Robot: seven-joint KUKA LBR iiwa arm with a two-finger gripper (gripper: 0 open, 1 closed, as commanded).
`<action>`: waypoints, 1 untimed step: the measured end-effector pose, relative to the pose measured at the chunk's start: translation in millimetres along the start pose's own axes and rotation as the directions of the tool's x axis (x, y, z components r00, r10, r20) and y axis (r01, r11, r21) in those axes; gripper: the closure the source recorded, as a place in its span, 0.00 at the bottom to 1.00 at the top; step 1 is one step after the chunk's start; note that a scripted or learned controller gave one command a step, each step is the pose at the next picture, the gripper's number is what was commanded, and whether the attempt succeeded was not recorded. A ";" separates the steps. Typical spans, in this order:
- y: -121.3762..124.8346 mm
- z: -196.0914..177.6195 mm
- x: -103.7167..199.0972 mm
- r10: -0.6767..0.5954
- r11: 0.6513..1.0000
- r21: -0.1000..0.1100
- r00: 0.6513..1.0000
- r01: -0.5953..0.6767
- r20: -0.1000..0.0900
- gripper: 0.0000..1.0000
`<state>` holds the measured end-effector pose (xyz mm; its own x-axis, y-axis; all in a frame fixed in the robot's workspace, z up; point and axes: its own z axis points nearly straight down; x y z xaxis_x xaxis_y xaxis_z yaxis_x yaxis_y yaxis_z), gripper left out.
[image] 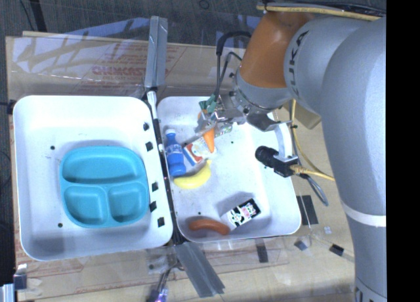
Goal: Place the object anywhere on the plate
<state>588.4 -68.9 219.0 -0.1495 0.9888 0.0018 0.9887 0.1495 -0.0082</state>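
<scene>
grey arm (348, 130) bulk, with its orange band (272, 51) above the wrist, sits closest to the lens on the right side and hides much of what lies under it. going from the left, the left bin (33, 117) carries the blue plate (104, 186), a three-compartment tray lying flat with nothing on it. across the divider, the right bin (282, 218) holds the loose things: a blue bottle (174, 156) along the left wall, a yellow banana (195, 176) just beside it, a red-and-white packet (194, 152) touching the bottle, an orange carrot-like piece (209, 139) near the top, a brown sausage-like piece (209, 226) at the bottom edge, and a black-and-white card (243, 213) just right of that. the gripper (216, 118) is down over the upper part of this bin, right above the orange piece; whether its fingers are wide, narrow or closed on anything cannot be told, since the small parts there blur together. judging from this, the step in hand is the pick, with the orange piece as the likely object, and no carry has begun. the next move calls for a firm grasp, a clean lift clear of the divider, then travel leftward to set the piece down anywhere on the plate.
</scene>
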 end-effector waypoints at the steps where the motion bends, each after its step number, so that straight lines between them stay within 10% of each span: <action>1: -57.8 30.6 83.2 -0.263 0.965 0.001 0.965 0.263 0.000 1.00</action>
<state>518.6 4.7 189.0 -0.4045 0.9146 0.0035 0.9145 0.4045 -0.0079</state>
